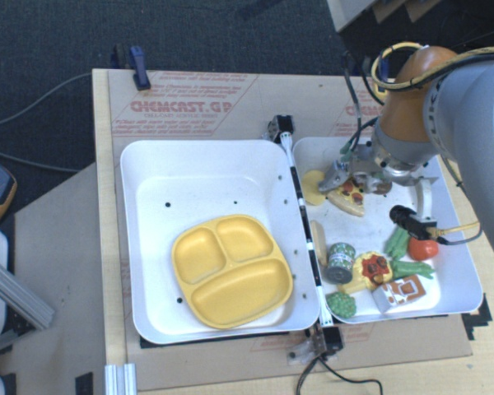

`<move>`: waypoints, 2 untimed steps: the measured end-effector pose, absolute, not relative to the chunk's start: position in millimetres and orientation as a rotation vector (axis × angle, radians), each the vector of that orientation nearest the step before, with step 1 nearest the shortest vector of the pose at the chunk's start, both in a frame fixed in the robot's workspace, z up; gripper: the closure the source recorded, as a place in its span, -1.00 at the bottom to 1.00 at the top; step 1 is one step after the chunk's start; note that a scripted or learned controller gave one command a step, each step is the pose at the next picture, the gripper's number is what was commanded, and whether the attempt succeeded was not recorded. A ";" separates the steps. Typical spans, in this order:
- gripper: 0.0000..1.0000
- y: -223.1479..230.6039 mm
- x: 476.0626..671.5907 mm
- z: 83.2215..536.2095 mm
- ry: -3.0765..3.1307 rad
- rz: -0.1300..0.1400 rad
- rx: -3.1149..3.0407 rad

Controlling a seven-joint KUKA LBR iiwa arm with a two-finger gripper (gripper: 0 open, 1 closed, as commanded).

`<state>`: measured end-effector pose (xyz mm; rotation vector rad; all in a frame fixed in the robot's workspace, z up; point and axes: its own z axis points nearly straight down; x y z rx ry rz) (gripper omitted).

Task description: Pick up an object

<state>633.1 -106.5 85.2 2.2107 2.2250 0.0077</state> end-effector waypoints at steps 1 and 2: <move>1.00 -110.4 631.0 96.0 2.219 0.004 2.215; -1.00 -110.1 630.7 95.3 2.220 0.002 2.216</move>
